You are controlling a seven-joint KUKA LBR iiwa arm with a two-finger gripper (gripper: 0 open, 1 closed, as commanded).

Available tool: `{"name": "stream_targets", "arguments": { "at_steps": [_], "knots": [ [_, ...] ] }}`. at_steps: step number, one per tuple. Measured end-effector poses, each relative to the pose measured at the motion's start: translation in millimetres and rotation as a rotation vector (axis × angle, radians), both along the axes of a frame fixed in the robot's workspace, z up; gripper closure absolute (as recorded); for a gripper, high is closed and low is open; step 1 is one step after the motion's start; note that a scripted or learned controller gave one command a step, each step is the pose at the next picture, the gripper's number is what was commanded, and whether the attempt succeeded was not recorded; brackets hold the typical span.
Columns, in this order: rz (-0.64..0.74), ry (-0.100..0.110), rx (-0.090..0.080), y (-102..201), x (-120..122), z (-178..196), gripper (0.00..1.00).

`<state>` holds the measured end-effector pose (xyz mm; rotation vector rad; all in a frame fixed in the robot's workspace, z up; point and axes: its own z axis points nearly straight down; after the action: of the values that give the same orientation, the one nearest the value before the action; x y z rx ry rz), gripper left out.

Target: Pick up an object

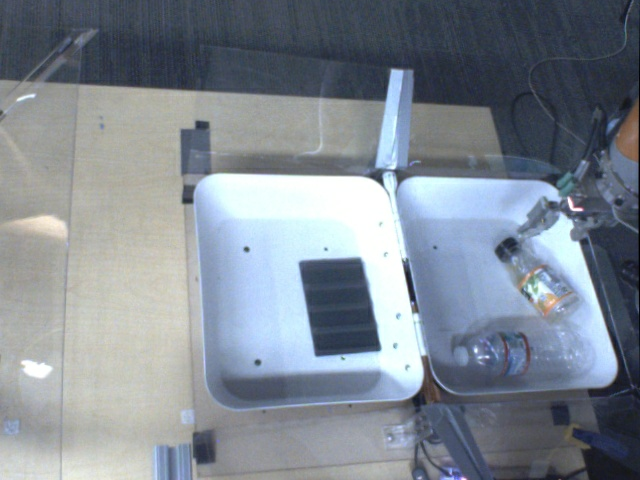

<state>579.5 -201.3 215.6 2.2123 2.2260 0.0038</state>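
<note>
A black ribbed rectangular pad [340,306] lies flat in the middle of the left bin [225,268]. In the right bin [450,228] lie two clear plastic bottles. A small bottle [538,281] with a black cap and an orange-green label lies at the right. A larger crumpled bottle [500,352] with a red-blue label lies along the front wall. My gripper [548,218] hangs over the right bin's far right corner, just above and to the right of the small bottle's cap. Nothing is seen held in it.
A metal post [395,118] stands behind the seam between the bins. A clear plastic sheet [40,248] covers the bench at the left. Cables and clamps [450,448] sit at the front edge below the right bin.
</note>
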Motion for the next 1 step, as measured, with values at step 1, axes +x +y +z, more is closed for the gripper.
{"name": "stream_targets", "arguments": {
  "at_steps": [1],
  "knots": [
    [-0.052,-0.007,-0.001,-3.5,7.9,-127.2,0.0]
  ]
}}
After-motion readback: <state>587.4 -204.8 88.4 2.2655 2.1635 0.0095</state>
